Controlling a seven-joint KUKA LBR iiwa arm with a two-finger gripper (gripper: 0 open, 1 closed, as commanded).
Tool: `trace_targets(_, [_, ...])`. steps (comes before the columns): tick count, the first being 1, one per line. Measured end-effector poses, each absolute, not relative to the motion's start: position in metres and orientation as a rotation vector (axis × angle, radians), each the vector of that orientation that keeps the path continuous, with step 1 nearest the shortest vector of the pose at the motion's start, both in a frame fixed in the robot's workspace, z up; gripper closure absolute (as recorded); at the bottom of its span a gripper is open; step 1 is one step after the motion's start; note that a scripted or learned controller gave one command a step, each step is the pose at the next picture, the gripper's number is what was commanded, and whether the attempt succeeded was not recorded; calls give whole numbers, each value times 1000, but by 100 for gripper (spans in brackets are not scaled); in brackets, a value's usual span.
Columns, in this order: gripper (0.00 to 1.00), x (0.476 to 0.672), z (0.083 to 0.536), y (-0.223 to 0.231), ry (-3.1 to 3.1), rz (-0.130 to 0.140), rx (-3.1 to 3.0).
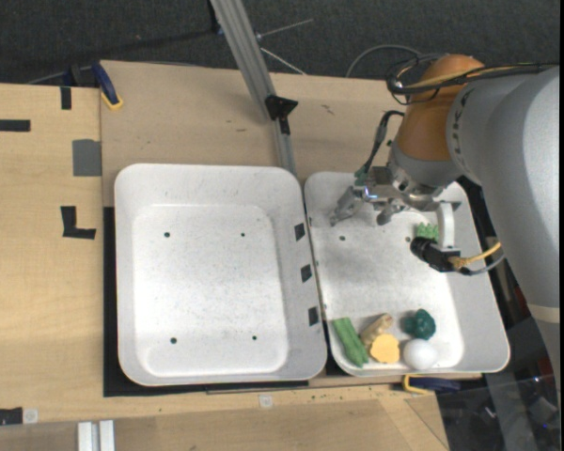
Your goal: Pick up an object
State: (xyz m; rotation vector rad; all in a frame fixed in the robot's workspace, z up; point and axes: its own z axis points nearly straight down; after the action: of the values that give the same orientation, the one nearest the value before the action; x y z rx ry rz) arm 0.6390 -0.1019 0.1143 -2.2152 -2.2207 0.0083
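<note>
The objects are lying bunched in the right bin (489, 318), down at its 6 o'clock edge, well apart from the claw (363, 216). The claw is hanging over the bin's 11 o'clock corner with its two fingers spread wide, and nothing is sitting between them.

Heading from the claw toward 5 o'clock across bare white floor, five small things are sitting close together. A green stick (350, 341) is lying slantwise at the 9 o'clock end of the bunch. Just beside it a tan lump (376, 325) is resting above a flat yellow disc (384, 349). At 3 o'clock of the disc a white ball (418, 353) is sitting, with a dark green lump (418, 324) at its 12 o'clock, seemingly touching it.

At 3 o'clock of the claw a black cable (437, 252) is looping off the wrist. The grey arm (517, 158), with its orange band (432, 125), is reaching in from 3 o'clock.

The left bin (207, 181) is sitting edge to edge with the right one at 9 o'clock. A metal pole (249, 54) is leaning in from 12 o'clock, and black tape marks (70, 222) are showing on the wooden bench (38, 299) at 9 o'clock.
</note>
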Motion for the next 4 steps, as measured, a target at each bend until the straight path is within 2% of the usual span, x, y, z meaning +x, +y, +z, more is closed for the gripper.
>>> trace_targets(1, [0, 638, 87, -101, -2223, 6, -2218])
trace_targets(2, [100, 639, 98, -100, -2224, 4, -2217])
trace_targets(3, [100, 646, 158, -106, -2226, -4, -2223])
trace_targets(4, [100, 643, 214, -96, -2227, -5, -2221])
